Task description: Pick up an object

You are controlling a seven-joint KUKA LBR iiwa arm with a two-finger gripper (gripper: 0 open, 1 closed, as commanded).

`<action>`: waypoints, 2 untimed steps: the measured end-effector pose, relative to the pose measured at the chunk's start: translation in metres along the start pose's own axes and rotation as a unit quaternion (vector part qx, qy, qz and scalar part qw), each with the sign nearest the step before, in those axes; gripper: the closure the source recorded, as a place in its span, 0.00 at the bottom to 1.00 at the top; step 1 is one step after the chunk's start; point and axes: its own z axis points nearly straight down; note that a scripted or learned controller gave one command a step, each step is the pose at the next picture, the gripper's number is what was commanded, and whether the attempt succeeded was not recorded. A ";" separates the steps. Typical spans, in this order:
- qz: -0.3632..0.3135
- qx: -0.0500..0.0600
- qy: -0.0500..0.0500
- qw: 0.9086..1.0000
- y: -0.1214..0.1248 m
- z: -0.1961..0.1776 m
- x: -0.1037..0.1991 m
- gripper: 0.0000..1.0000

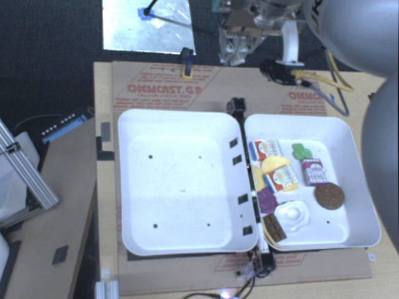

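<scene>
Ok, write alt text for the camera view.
The gripper hangs above the bench, beyond both white bins. The right bin holds small toy foods, including a brown cookie and a fried egg, beside the left bin.

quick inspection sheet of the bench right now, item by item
surface: two white bins side by side, left bin, right bin, on a printed board
job's things: toy food in the right bin, with a brown cookie, fried egg, green piece
clutter: yellow clamp at the board's far edge
grippers: gripper raised beyond the bins, holding nothing
cables: yellow and grey cables behind the right bin
surroundings: metal sheet on dark floor
</scene>
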 end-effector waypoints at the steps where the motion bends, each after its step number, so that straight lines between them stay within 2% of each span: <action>1: -0.001 0.002 0.000 1.000 -0.002 0.011 0.010 1.00; 2: -0.001 0.002 0.000 1.000 -0.002 0.021 0.021 1.00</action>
